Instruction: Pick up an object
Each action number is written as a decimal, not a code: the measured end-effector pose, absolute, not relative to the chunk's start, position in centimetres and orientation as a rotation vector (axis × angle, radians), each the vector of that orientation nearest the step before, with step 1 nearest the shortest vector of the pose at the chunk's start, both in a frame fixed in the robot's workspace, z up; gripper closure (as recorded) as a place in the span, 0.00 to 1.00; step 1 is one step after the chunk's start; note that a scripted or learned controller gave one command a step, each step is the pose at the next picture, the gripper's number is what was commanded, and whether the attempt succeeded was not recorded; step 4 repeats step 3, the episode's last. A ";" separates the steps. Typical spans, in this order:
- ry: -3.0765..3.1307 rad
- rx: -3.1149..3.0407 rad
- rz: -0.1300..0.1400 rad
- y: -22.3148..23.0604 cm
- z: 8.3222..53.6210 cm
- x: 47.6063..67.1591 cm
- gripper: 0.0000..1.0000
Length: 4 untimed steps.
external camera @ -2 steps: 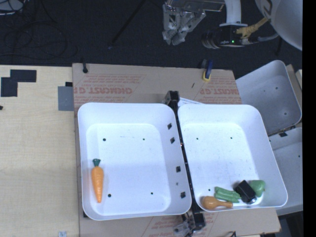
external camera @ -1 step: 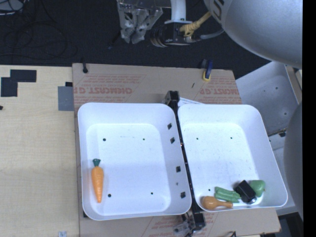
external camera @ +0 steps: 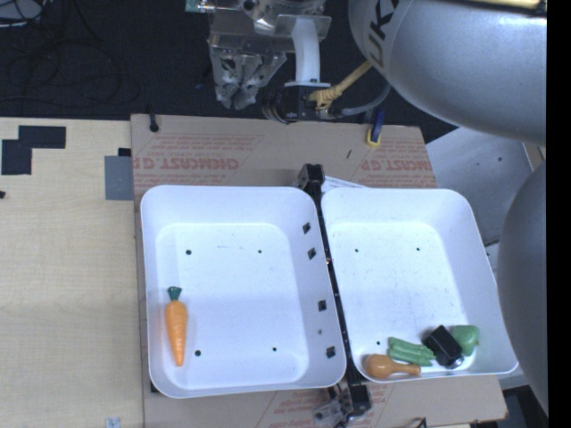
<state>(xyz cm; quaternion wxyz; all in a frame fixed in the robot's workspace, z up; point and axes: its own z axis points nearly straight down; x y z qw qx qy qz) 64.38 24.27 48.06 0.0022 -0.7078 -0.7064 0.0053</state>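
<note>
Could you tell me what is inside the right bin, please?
The right bin holds a black block lying over green vegetables, beside an orange gourd. The block hides part of the green pieces.

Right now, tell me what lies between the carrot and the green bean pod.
In the camera view: bare white floor of the carrot's bin, then the black clips joining both bins, then bare floor up to the green bean pod.

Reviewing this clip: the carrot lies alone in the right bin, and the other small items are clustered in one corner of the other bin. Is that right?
Not quite. In the camera view the carrot lies alone in the left bin, near its lower left corner. The other small items, among them a black object and green pieces, are clustered in the lower right corner of the right bin.
</note>
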 end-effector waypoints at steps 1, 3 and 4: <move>-2.226 -2.217 0.000 24.4 53.4 64.4 1.00; -2.227 -2.213 0.003 24.7 47.3 64.3 1.00; -2.227 -2.213 0.003 24.7 47.3 64.3 1.00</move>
